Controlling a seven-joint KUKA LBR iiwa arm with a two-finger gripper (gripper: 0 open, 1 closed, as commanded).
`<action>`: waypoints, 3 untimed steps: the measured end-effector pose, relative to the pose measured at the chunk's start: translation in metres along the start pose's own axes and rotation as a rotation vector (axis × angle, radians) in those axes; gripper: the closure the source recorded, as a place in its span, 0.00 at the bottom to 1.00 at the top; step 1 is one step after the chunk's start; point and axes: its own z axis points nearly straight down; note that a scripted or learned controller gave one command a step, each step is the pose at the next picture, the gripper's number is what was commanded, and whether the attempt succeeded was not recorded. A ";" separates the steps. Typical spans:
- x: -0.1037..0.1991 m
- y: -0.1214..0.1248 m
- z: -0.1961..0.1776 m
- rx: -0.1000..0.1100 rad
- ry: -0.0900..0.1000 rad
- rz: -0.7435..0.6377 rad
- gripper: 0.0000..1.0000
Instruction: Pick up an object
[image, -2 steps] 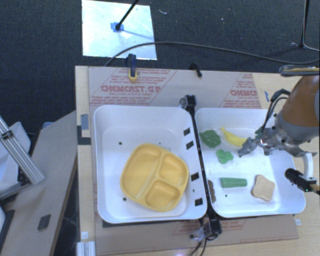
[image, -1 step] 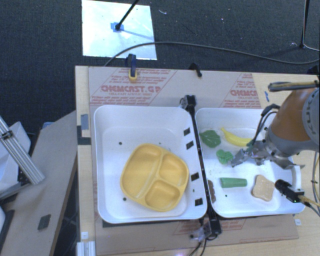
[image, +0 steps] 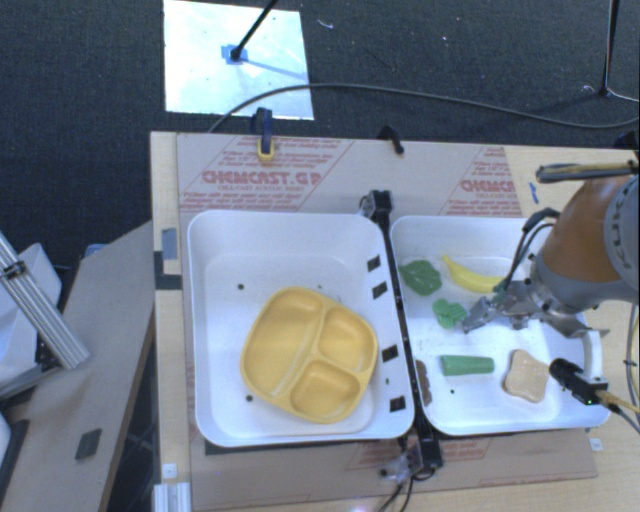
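2 white bins (image: 300, 225) on wooden bench (image: 170, 200), dark carpet (image: 80, 80) around; gripper (image: 478, 318) finger spread unclear, seemingly touching green piece (image: 447, 313).

Two white bins: left bin (image: 215, 300), right bin (image: 470, 420). One yellow divided tray (image: 310, 355). One banana (image: 470, 275). Three green pieces: leafy one (image: 420, 277), small one (image: 447, 313), flat block (image: 467, 366). One toast slice (image: 526, 376).

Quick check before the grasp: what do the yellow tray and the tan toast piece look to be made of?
Tray: probably molded plastic; uniform yellow, smooth, faint sheen, rounded compartment ridges. Toast: likely a plastic or foam toy; flat tan slab with a paler face and matte look, too small to be sure.
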 end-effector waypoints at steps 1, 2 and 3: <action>0.000 0.001 -0.011 -0.003 -0.001 -0.001 1.00; -0.004 0.000 -0.074 -0.006 -0.002 -0.002 1.00; -0.012 -0.005 -0.133 -0.006 -0.003 -0.002 1.00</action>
